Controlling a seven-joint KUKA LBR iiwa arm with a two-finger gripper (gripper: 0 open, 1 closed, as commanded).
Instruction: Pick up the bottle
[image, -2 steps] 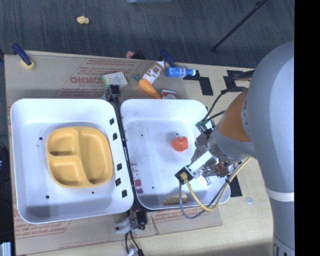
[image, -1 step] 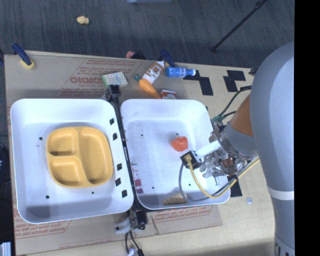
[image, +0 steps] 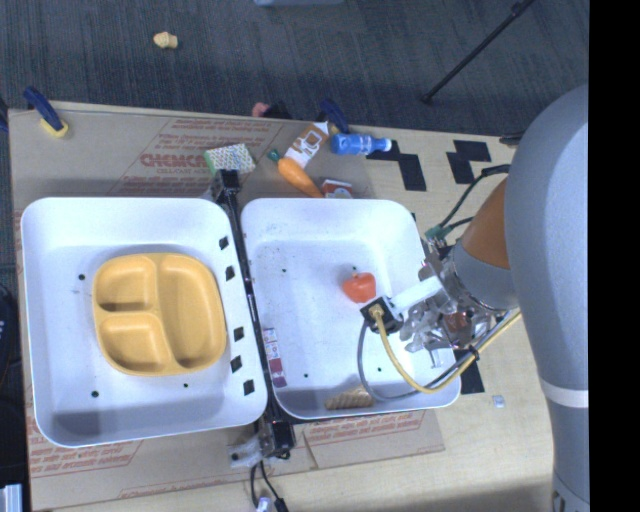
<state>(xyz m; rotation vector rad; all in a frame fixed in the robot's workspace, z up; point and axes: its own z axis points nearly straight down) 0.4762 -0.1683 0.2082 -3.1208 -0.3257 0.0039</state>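
The arm (image: 560, 250) looms over the right bin (image: 300, 385); its gripper (image: 432, 335) sits at the bin's right wall, finger state unclear. The bottle (image: 358, 145) lies outside on the cardboard (image: 180, 150), untouched, so picking is still ahead.

The arm (image: 560, 290) is showing as a broad, smooth grey tube, rounded like a pipe. An orange band (image: 492, 232) is wrapping it just above the wrist, up and to the right of the pincer (image: 425, 335). The pincer itself is looking like a cluster of bare metal and white parts, with a small black block at its left. A yellow cable (image: 405, 375) is looping out beneath it, a thin black one beside that, and dark wires are running above.
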